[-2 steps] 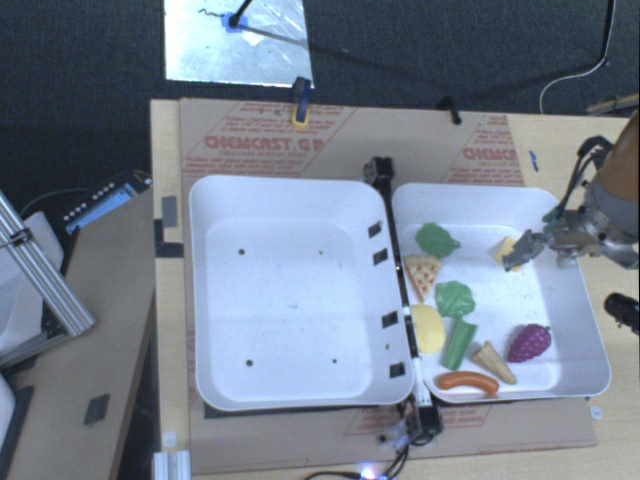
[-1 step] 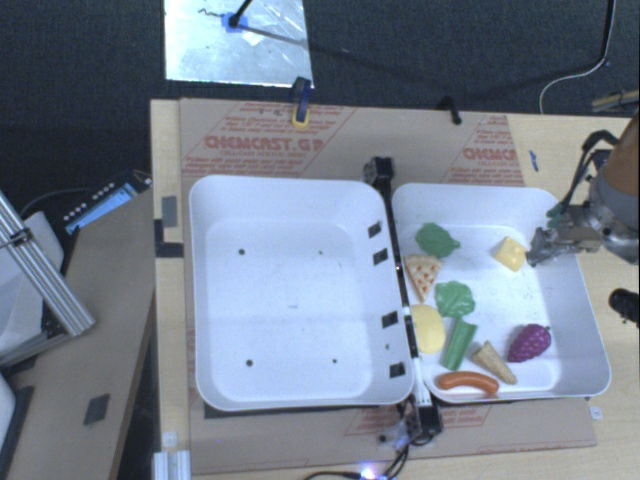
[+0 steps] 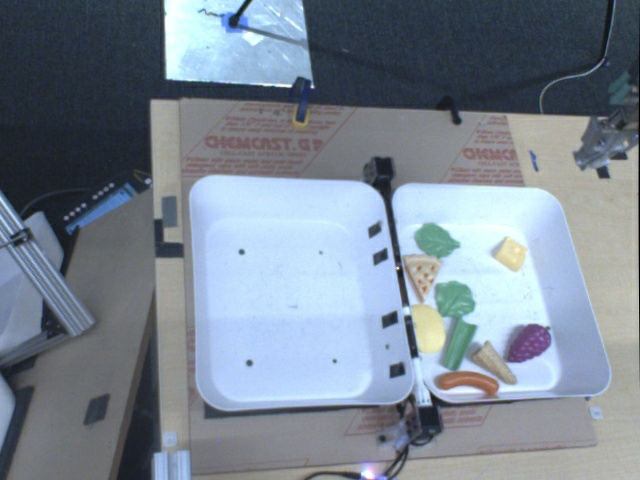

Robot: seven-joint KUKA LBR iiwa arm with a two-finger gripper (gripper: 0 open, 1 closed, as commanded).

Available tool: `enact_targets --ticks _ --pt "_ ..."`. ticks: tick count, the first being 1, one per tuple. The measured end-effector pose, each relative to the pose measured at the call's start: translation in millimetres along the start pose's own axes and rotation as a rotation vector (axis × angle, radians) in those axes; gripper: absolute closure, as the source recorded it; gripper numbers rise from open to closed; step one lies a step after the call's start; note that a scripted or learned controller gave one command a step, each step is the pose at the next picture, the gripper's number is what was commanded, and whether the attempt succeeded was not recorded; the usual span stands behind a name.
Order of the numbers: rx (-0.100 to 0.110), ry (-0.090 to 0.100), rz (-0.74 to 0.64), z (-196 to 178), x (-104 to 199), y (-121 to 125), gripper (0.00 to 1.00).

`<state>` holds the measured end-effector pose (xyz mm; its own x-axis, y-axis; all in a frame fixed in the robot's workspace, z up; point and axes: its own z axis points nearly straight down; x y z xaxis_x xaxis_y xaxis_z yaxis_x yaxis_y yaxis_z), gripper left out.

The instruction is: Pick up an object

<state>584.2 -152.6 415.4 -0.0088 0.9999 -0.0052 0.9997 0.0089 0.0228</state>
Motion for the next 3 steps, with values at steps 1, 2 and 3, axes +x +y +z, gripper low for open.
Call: enact_targets --ticks 1,2,3 --pt "0.015 0.004 0.001 -36.2 38.2 18.0 1.0" --pt "0.015 0.005 0.0 -81.8 76.3 24.8 1.0" --pt "0.016 0.008 -0.001 -125.6 123.1 -61.0 1.0"
